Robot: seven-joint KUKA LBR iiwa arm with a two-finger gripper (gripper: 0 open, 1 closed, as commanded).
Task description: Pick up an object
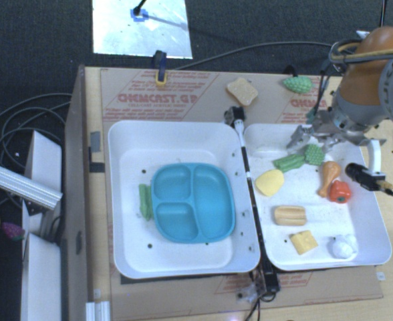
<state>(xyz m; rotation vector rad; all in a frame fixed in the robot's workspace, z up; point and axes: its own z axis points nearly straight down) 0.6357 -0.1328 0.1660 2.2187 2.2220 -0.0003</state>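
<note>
My gripper (319, 139) hangs open over the far side of the right bin (377, 236), its silver fingers (297, 138) spread apart with nothing between them. Just in front of it lies a bumpy green piece (313, 154), touching a flatter green vegetable (289, 162). Around these lie a yellow lemon shape (269, 182), a chicken drumstick (328, 176), a red tomato (340, 191), a bread roll (289, 214), a yellow cracker (304, 241) and a white lump (342, 247).
The left bin (126, 179) holds a blue divided plate (193, 202) with a green pod (144, 201) beside it. Behind the bins, on the cardboard, lie a slice of bread (242, 91) and a green toy (297, 83).
</note>
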